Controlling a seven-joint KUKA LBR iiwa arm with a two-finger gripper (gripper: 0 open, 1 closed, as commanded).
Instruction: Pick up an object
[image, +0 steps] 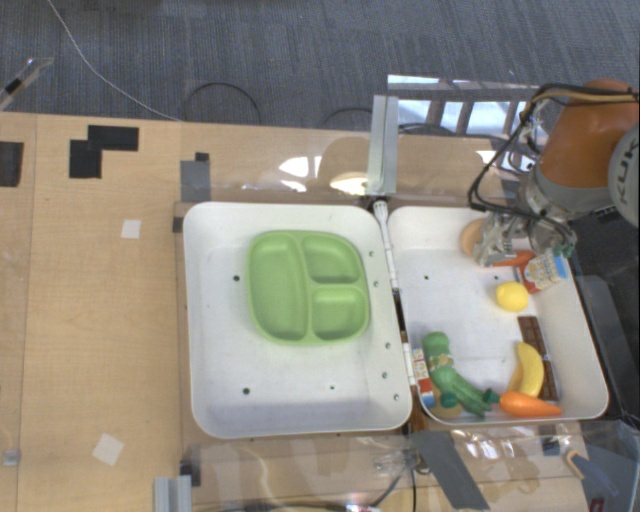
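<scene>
- Near edge of the right shallow white bin (590, 395): an orange plastic carrot (530, 405) is lying at the near right corner, with a curved yellow plastic banana (529, 369) just behind it, standing on its side along the right wall.
- A green toy figure with a rounded head and long body (452, 377) is lying at the near left of that bin, beside a small packet with red and white print (421, 369) against the divider.
- A dark brown rectangular bar (533, 333) is lying just beyond the banana, near the right wall.
- A small round yellow ball, lemon-like (512, 296), is sitting mid-bin, apart from the rest.
- The left shallow white bin (215, 400) is holding a light green three-compartment plastic tray (307, 287), lying flat.
- Far right corner: the grey two-finger gripper (507, 243) is hanging low over a cluster there — a tan round bun-like object (472, 238), an orange-red piece (519, 260), a white packet with blue print (551, 268).
- Finger spread: cannot tell, too blurred; nothing is visibly pinched between them.
- The orange band of the arm (588, 140) is showing above the wrist, at the far right.
</scene>
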